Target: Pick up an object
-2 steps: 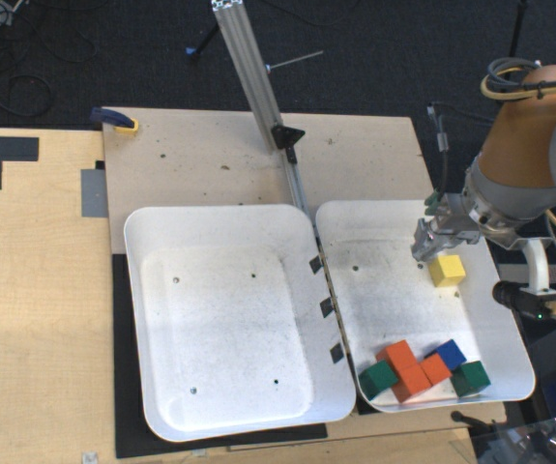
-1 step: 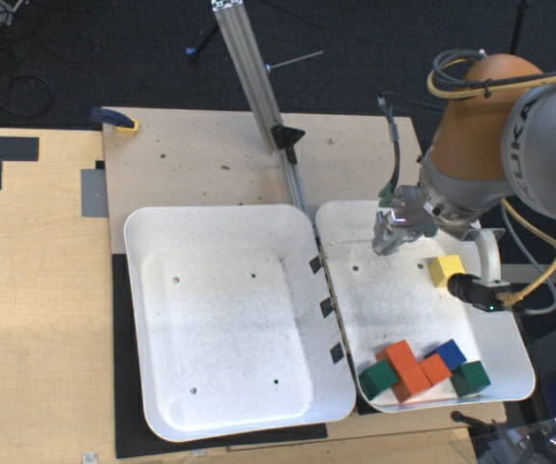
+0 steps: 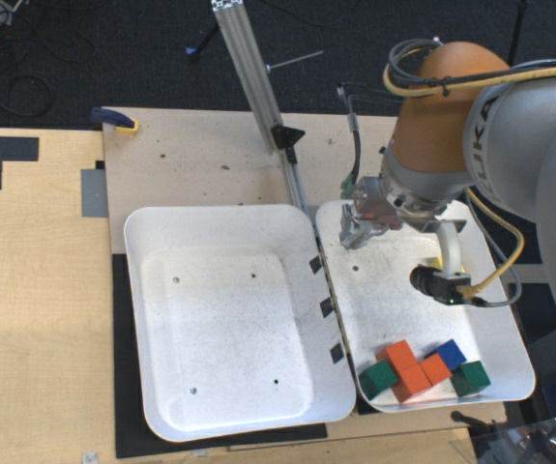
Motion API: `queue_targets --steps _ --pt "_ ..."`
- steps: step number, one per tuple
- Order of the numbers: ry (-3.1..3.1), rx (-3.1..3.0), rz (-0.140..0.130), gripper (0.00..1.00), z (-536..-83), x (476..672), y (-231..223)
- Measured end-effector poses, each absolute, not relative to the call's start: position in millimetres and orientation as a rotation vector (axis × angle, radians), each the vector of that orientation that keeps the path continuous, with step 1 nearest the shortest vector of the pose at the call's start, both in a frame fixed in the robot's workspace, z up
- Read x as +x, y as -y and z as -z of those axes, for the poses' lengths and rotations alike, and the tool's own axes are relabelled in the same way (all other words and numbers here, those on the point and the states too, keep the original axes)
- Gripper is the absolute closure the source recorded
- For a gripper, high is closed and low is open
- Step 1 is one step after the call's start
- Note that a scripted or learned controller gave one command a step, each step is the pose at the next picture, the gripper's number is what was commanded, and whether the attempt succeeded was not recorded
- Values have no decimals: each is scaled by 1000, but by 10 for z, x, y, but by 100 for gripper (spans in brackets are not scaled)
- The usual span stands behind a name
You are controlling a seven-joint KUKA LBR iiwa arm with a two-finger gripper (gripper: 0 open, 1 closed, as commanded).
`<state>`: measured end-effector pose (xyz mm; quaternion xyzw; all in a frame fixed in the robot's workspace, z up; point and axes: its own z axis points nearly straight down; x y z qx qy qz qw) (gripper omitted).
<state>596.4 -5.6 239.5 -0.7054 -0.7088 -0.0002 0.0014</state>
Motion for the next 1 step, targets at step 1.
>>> queue_targets --steps 1 --pt "2226 -2214 1 100 -2428 6080 -538"
